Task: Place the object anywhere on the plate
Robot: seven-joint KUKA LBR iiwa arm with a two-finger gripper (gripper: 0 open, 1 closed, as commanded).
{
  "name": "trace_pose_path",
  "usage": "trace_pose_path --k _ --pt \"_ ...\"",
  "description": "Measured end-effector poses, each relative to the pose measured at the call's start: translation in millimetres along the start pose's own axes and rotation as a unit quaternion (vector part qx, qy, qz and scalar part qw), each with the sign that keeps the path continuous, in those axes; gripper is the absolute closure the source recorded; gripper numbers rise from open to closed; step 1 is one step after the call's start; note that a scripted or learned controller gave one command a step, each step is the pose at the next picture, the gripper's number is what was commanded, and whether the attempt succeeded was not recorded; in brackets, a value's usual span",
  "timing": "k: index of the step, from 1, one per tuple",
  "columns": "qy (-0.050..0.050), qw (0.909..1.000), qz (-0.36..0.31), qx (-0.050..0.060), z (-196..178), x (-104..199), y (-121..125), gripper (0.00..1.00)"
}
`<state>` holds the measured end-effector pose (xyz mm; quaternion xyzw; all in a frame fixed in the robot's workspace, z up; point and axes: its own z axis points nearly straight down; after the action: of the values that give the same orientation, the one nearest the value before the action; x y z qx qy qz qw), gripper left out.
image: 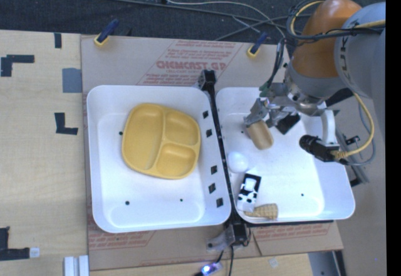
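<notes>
From the camera above the bench, we see the yellow plate (161,141) lying in the middle of the left bin (103,206). In the right bin (332,202), our gripper (258,123) sits near the far left corner, its fingers closed on a tan cylinder (259,135), which hangs just below them. A white ball (237,160), a black-and-white block (249,189) and a waffle cone (262,211) lie along that bin's left edge toward the near corner.

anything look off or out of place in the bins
Nothing stands out. The yellow plate lies flat in the left bin; a tan cylinder beside the gripper, a white ball and small pieces sit in the right bin.
</notes>
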<state>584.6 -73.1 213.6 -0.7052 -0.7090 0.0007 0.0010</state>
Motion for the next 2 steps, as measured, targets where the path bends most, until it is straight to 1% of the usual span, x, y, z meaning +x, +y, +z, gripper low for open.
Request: trace_pose_path --k 1,2 --pt "0.0 1.0 0.0 0.0 8 47 11 1.0" --pt "0.0 1.0 0.0 0.0 15 99 24 1.0"
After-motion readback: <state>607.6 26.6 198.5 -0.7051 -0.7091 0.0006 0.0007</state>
